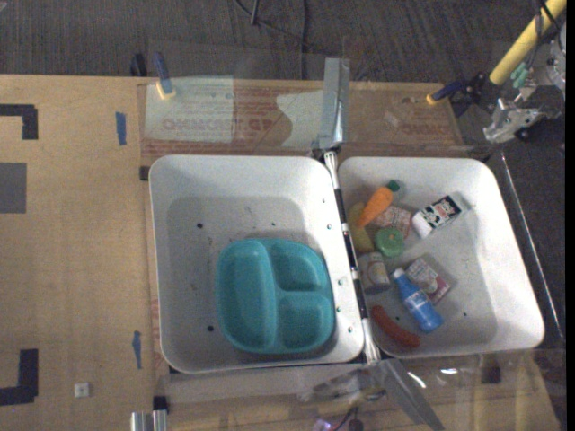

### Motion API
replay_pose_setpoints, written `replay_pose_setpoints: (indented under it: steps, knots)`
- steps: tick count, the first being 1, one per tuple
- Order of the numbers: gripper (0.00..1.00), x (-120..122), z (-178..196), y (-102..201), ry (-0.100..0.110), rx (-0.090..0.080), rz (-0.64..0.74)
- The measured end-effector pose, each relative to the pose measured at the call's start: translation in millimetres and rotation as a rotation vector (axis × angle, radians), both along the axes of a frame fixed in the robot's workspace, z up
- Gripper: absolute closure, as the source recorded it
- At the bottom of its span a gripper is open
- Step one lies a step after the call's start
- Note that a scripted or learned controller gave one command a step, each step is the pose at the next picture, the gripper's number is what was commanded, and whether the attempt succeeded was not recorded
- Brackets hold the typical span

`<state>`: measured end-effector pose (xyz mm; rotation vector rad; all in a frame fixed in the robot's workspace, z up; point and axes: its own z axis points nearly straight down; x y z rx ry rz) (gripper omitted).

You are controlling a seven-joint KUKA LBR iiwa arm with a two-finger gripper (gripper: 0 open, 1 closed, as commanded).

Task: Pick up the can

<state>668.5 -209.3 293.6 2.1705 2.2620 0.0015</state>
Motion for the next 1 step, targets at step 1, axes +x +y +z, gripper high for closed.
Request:
replay_pose_setpoints:
  steps: [1]
  knots:
    - [1.00, 1.7, 11.7, 2.0, -0.005, -0.004, 0.004]
